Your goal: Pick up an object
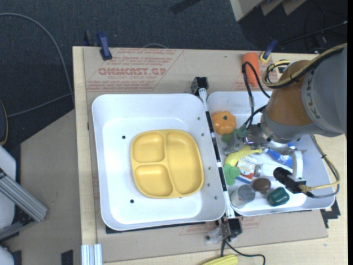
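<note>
A brown bench [138, 65] with red letters on it is sitting on a dark carpet floor [44, 15]. Two white bins are lying side by side on the bench. The left bin [110, 115] is holding a yellow tray [165, 163] with three sections, and the tray is lying flat in the middle of it.

The right bin [314, 200] is holding many small things crowded together. A little orange pumpkin [223, 121] is sitting near the bin's far left corner. A yellow banana-like toy [236, 157] is lying below it, and a green toy [231, 173] is just beside that, close to the left wall. A round silver lid [242, 195] and a brown round thing [261, 184] are lying near the front wall. A dark green block [277, 196] is sitting just to their right. A blue and white packet [284, 158] is lying near the middle.

The grey arm [325, 93] with its orange band [287, 101] is reaching in from the right and hanging over the right bin. The gripper [249, 142] is pointing down among the toys, just above the banana-like toy. It is too hidden to tell how the claw is set or whether it is holding anything.
</note>
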